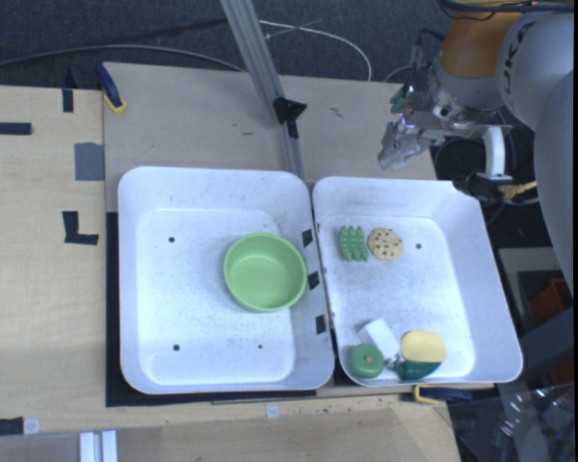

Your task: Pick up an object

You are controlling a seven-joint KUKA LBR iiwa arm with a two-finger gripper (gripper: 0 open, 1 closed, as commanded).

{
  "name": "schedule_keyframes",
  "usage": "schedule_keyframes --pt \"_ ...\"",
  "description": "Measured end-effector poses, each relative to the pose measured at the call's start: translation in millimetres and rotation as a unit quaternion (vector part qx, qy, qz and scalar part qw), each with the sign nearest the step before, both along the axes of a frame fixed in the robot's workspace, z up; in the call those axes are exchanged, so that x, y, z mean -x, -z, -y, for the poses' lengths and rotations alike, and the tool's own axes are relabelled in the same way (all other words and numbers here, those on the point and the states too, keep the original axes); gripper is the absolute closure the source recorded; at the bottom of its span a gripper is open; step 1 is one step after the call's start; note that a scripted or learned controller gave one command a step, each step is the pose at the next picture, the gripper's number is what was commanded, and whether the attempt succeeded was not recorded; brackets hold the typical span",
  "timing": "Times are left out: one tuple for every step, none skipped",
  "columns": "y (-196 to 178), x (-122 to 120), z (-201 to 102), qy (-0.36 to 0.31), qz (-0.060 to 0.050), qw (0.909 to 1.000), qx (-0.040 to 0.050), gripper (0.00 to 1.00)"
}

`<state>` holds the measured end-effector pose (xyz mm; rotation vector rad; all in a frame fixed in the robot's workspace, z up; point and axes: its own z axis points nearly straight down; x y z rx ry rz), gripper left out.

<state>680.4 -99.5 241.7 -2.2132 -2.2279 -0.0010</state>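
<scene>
While the jaws (402,150), whose spread cannot be determined, hover above the right white plastic bin (482,258), the approach step applies, requiring descent toward the round speckled tan cookie (384,244) inside.

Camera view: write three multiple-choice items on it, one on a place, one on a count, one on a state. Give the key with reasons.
1. Where does the green bowl lie?
A. in the left bin
B. in the right bin
C. on the bench outside both bins

2. How many things lie in the right bin?
A. two
B. four
C. six

3. Where is the gripper?
A. down in the left bin
B. pressed onto the cookie
C. above the far edge of the right bin, off every object

Key: 1 A, the bowl sits inside the left bin's walls. 2 C, two lie at mid bin and four crowd its near corner. 3 C, it hangs past the bin's far rim.
</scene>
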Motion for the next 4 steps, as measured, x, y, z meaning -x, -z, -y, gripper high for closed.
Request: schedule_keyframes --pt "-3.8 10.0 -45.8 0.0 -0.001 1.0 -0.0001 1.0" --pt "-9.7 20.5 -100.1 0.0 -0.001 1.0 -0.0005 1.0" --pt "6.6 24.0 -151.7 0.0 -0.001 1.0 0.0001 1.0" --pt "13.8 39.6 -201.0 0.0 -0.002 1.0 0.0002 1.0"
